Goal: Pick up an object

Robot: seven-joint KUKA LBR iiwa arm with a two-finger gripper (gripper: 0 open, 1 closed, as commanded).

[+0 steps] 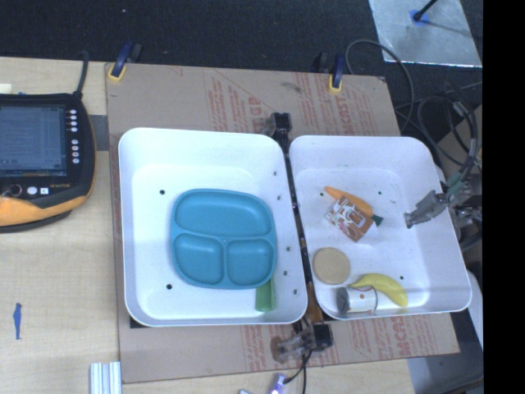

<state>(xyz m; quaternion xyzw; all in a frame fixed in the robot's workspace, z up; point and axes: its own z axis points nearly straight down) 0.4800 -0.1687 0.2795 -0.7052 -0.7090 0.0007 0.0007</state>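
Here, two white bins sit side by side on a brown cardboard sheet (246,97) laid over the bench. Left bin (139,162): a blue divided plate (222,237) lies flat near the middle, three compartments visible; a small green block (264,296) rests just beside the plate's lower right corner, against the bin's near wall.

Right bin (410,158): an orange carrot-shaped piece (338,194) lies toward the middle, touching a crumpled brown-and-white packet (351,217). Below them, a round tan disc (331,265) lies flat. Near the bin's front edge, a yellow banana (384,288) lies just beside a small white-and-dark can (356,300) on its side; the two appear to touch.

The gripper (425,208) is at the right side of the right bin, low over bare floor, well apart from the packet and the banana. Nothing sits between its fingers. Whether the jaws are parted or closed cannot be told at this angle; the tip reads as one grey wedge.

Off the cardboard, at the left edge of the bench, a control tablet (37,158) with a dark screen and orange trim. Cables (435,113) run behind the right bin.
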